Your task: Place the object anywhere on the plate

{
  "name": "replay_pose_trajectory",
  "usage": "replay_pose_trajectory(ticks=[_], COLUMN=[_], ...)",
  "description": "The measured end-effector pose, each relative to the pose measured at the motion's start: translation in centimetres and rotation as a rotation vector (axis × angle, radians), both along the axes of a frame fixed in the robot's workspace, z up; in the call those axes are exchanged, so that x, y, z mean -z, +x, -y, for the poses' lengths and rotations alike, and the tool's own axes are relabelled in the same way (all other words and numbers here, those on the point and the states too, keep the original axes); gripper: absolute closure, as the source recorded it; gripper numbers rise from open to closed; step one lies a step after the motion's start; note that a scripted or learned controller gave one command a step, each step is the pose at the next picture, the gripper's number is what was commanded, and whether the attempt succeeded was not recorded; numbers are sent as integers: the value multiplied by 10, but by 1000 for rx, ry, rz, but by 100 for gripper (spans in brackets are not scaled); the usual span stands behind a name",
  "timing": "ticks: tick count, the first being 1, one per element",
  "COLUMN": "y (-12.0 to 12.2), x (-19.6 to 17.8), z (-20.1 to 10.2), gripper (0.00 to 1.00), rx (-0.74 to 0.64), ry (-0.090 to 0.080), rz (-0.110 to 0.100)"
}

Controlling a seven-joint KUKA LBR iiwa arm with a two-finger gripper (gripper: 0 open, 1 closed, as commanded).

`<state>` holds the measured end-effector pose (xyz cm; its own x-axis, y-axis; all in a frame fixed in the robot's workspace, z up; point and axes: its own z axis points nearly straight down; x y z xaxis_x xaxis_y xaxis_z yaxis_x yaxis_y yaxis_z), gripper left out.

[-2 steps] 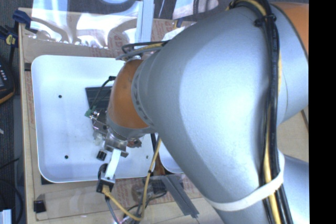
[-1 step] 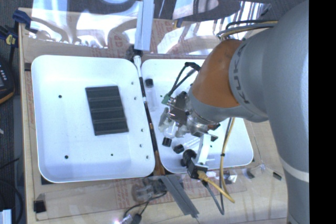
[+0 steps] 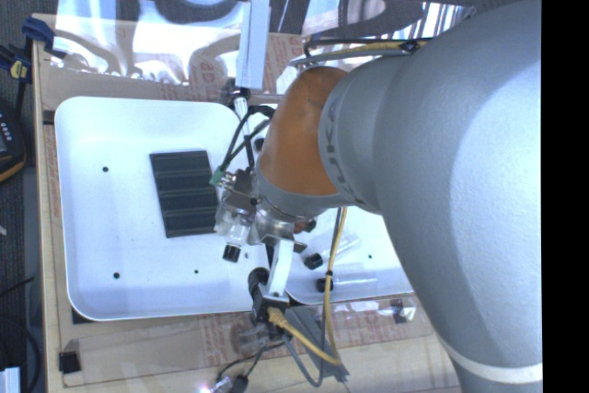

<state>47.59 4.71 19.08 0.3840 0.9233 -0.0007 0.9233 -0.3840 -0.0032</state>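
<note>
A dark grey ribbed rectangular plate (image 3: 184, 191) lies flat in the left white bin (image 3: 101, 225), right of its middle. My gripper (image 3: 241, 230) hangs below the orange wrist band (image 3: 290, 143), over the seam between the two bins and just right of the plate's lower right corner. The wrist and cables block the view of what is under it. A small dark piece (image 3: 313, 260) lies in the visible strip of the right bin (image 3: 368, 281).
The grey arm covers most of the right bin. Cables and a yellow wire (image 3: 304, 340) trail over the front rim. A white upright bar (image 3: 252, 37) stands behind the bins. Bare white floor surrounds the plate in the left bin.
</note>
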Motion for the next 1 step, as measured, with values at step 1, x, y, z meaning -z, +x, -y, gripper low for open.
replay_pose_trajectory(ticks=[1], y=[-1], x=[100], z=[-75], gripper=[100], rx=[-502], ry=[2], rz=[-2])
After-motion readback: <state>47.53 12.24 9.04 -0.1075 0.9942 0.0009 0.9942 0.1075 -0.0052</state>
